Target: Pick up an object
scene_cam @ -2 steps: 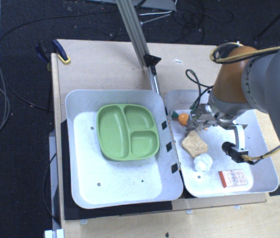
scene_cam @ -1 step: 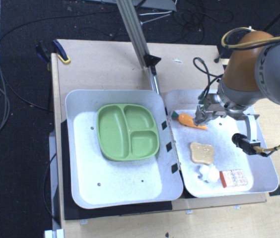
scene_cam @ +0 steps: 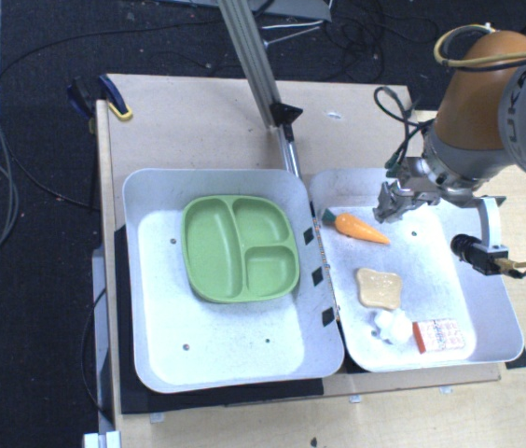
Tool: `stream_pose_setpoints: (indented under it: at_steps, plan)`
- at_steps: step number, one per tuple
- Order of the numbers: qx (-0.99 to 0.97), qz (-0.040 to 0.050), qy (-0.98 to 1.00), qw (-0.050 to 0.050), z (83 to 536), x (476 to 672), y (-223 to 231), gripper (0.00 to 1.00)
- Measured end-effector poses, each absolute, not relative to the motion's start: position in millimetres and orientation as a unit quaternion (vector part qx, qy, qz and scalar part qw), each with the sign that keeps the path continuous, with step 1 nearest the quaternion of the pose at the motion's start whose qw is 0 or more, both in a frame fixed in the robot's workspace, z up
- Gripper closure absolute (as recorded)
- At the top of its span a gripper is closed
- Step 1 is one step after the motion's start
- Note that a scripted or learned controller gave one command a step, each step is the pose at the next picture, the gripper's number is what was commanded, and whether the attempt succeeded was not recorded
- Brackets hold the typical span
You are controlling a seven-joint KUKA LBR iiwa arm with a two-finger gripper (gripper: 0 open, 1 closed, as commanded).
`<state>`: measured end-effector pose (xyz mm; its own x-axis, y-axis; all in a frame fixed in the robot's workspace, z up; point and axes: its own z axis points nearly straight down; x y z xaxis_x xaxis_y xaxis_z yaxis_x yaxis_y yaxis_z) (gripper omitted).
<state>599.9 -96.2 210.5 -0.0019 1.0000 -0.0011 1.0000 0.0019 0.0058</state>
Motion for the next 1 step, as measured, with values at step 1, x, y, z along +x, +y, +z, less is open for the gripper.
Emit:
stream_pose_setpoints:
  at_steps: [1]
  plan:
    - [0.704, 0.0014, 0.710, 0.000, 224.1, 594.8, -46.8, 1.00]
